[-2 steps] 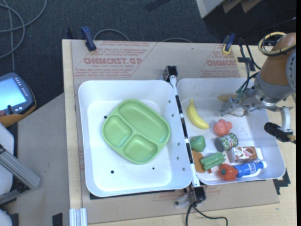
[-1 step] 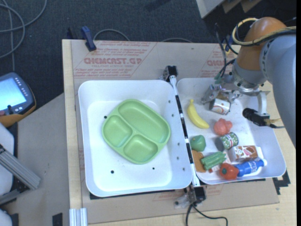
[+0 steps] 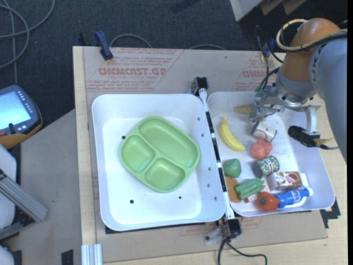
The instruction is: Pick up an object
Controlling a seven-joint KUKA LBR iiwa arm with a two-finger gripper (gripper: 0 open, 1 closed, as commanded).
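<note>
My gripper (image 3: 263, 114) hangs low over the back part of the right bin (image 3: 320, 170), below the arm's orange band. Just in front of it lies a small white and red can (image 3: 265, 132), close to the gripper's tip; whether they touch I cannot tell. A yellow banana (image 3: 231, 136) lies to the left of it, and a pink-red ball (image 3: 261, 149) sits just in front of the can. A tan wedge (image 3: 243, 109) lies to the gripper's left.
The right bin's front holds a green pepper (image 3: 231, 167), a dark tin (image 3: 268, 165), a small carton (image 3: 289, 179), a blue bottle (image 3: 293, 196), a red tomato (image 3: 267, 202) and a green vegetable (image 3: 249, 187). A green divided plate (image 3: 160, 153) fills the left bin (image 3: 110, 126).
</note>
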